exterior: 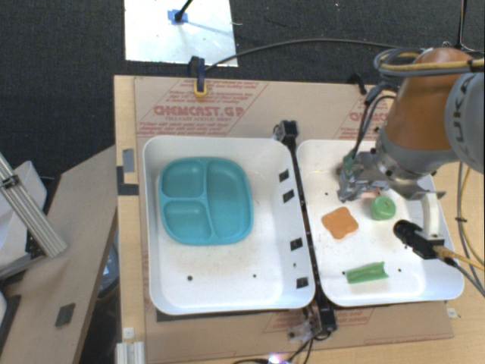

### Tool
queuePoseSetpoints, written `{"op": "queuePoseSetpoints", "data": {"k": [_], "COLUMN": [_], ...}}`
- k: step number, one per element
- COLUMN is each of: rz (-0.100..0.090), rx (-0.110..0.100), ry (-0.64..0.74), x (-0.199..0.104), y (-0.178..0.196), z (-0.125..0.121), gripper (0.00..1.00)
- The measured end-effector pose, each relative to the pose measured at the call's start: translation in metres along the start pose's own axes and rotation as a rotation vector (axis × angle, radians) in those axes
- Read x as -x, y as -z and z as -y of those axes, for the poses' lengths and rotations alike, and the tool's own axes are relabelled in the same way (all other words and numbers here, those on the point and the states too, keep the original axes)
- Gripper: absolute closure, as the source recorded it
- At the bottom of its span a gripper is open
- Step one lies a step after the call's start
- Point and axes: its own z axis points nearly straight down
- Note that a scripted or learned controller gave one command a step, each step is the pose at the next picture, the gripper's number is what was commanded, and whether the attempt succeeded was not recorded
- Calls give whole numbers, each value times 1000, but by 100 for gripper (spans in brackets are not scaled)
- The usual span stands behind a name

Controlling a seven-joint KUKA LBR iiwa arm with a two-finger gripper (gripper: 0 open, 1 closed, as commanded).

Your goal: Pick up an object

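The right bin (326, 279) holds three things: an orange block (339, 223) near its middle, a round green piece (383, 208) to the right of it, and a long green piece (367, 272) near the front. My gripper (352, 190) hangs over the bin's back half, just up and left of the orange block and left of the round green piece. Nothing shows between its tips.
The left bin (174, 287) holds a teal divided plate (205, 201). A black-clipped divider (297, 203) runs between the bins. The arm's orange band and grey wrist (428, 112) cover the right bin's back right corner.
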Motion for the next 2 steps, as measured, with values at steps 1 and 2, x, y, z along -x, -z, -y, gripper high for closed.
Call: {"op": "queuePoseSetpoints", "data": {"k": [1,2], "rz": [0,0], "rx": [1,1], "ry": [-2,-3], "x": [-58,-109], "y": [-2,7], "z": [-17,-27], "gripper": [100,100]}}
